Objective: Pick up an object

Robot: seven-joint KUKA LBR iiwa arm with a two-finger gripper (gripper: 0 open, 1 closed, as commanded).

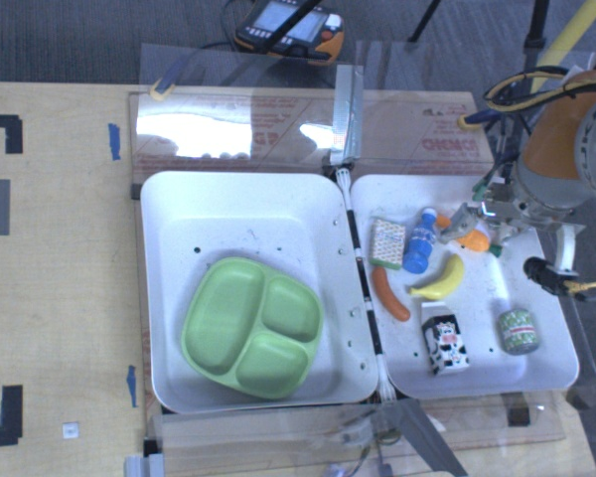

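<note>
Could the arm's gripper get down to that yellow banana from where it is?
Probably yes. The banana lies open on top in the right bin, nothing covers it, and the gripper hangs close above; the blue bottle beside it may crowd the approach.

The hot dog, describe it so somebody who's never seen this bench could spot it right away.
Look in the right-hand white bin, along its left wall beside the divider. The hot dog lies there below a speckled sponge and left of the banana. It is the only slim orange-red sausage shape.
</note>
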